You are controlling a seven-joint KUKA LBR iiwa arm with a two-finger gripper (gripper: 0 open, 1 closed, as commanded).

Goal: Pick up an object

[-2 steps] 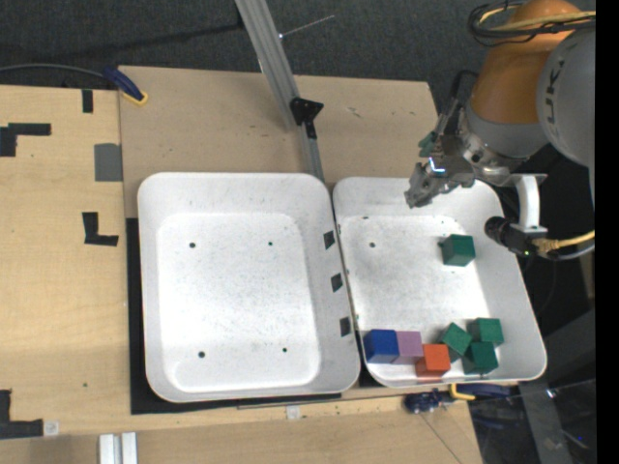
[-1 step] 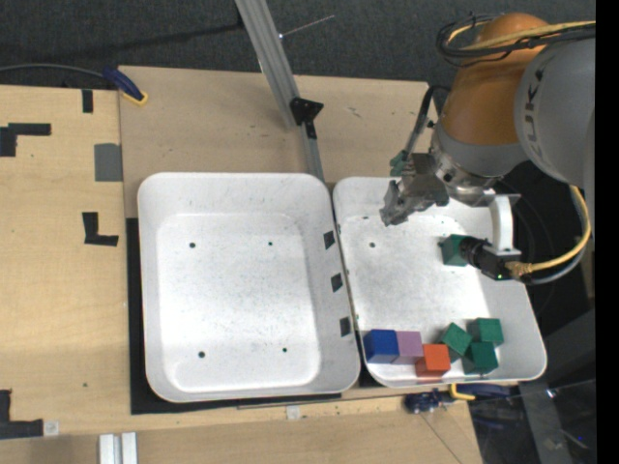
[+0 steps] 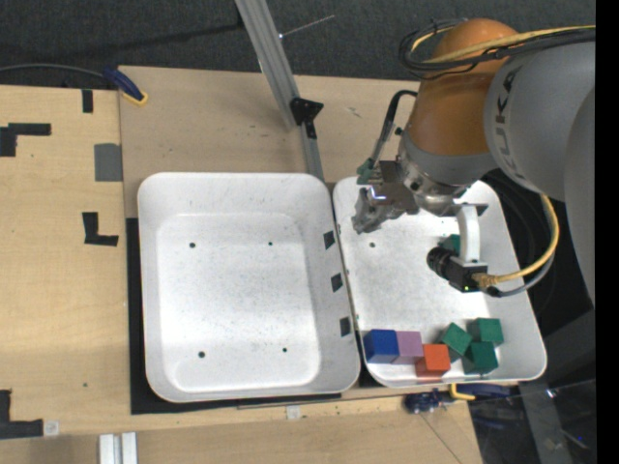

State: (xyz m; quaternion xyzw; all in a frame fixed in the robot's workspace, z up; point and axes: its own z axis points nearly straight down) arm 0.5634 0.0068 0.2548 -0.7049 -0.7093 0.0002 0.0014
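Blocks are sitting clustered along the right bin's (image 3: 513,288) near edge, blue block (image 3: 382,344) leftmost; the gripper (image 3: 370,211) is hovering at the far end, its grip unreadable, carrying nothing visible.

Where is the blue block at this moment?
The blue block lies in the right bin, at its near left corner, leftmost of the blocks and touching the pale purple block.

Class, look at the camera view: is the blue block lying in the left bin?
No. The blue block lies in the right bin, at its near edge beside the lilac block.
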